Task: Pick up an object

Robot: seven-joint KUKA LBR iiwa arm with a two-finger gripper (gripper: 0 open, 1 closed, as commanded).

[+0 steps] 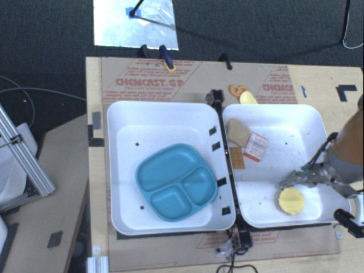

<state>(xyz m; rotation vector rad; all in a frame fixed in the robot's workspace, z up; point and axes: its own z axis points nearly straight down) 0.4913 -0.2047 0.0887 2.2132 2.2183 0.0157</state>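
**Gripper low over the yellow disc, lower right**

The arm (347, 147) reached in from the right edge of the frame, and the gripper (293, 180) sat low in the right bin (273, 115), just above and left of the disc (291, 201). That yellow disc lay near the bin's front wall, lower right of the frame, and looked the likeliest target. Whether the fingers were spread or closed, I could not tell; the metal tips blurred together at that angle. Nothing was seen between them, so no hold could be called.

My read: this was the approach step, with the pick not yet made. The next move would call for shifting a touch toward the disc, dropping squarely over it, and closing on a thin, flat thing that offers little edge to bite.

Elsewhere in the right bin, a tan piece (239, 132) and a card (256, 147) lay near the upper left corner, well apart from the gripper. A blue tray (176, 181) filled the middle of the left bin (131, 118). A banana (248, 98) rested on the bench behind the bins. Nothing blocked the disc except the nearby front wall.
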